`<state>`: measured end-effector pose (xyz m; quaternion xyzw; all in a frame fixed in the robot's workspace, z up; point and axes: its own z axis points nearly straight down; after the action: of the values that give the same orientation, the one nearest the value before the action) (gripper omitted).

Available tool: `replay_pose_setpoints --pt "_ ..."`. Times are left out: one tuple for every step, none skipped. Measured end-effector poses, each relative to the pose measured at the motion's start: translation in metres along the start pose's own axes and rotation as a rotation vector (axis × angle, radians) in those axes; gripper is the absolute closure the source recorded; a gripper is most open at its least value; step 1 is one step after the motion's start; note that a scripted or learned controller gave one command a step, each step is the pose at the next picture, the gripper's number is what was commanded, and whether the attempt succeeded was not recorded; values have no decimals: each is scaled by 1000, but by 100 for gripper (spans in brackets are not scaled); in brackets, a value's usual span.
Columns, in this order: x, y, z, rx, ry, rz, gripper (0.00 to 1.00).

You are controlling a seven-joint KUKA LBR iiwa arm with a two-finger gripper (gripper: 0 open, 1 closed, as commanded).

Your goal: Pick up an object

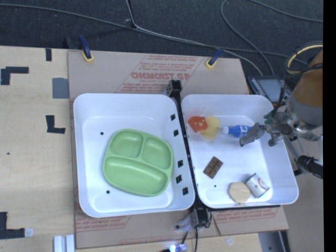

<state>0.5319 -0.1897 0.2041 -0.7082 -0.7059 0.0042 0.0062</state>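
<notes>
**White bins, a spread gripper over the right one**

White plastic makes up both shallow bins. The left bin (84, 140) carries a green divided plate (138, 161) with three compartments. The right bin (278, 193) holds the loose objects: a red piece (197, 123) touching a yellow piece (211, 127) near the top left, a blue and white bottle (237, 130) just beside them, a brown chocolate-bar shape (212, 167) near the middle, and a tan round piece (240, 192) touching a small white and red can (258, 185) at the lower right. The can's label is too small to read.

The gripper (260, 135) reaches in from the right, its two fingers spread apart with nothing between them, one fingertip just beside the bottle's blue end.

Under the bins lies a cardboard sheet (152, 72) with red printing; the large line is too blurred to read with certainty. Two blue and yellow clamps (85, 50) pin its far edge.
</notes>
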Motion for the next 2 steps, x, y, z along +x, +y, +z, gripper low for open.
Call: replay_pose_setpoints --pt "1 3 -8 -13 -3 -4 0" --pt "4 6 55 -10 -2 -4 0"
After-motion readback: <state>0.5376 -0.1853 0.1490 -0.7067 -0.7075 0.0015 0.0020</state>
